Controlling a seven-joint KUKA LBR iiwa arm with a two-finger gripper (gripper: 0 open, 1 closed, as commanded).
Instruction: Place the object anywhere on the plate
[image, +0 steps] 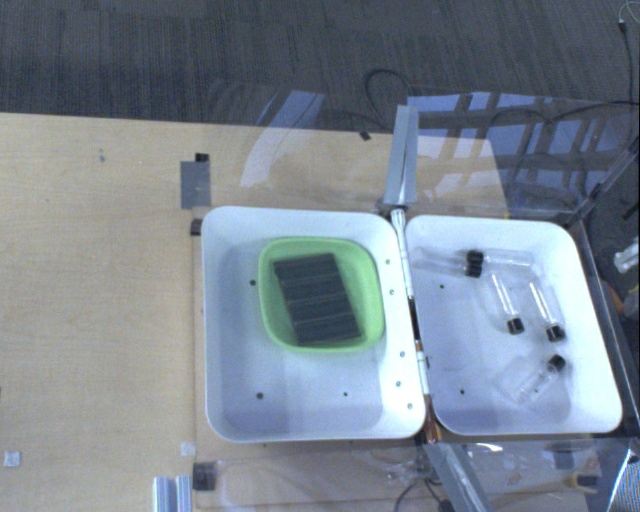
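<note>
Already, as I read it, the dark ribbed slab lies flat inside the green plate, which sits in the left bin. It rests slightly skewed, matte and grooved against the plate's smooth plastic rim. Over in the right bin several clear vials with black caps lie scattered on their sides. I cannot tell the claw's state. Pale wooden tabletop carries both bins.

Overhead, slanted — both bins.
</note>
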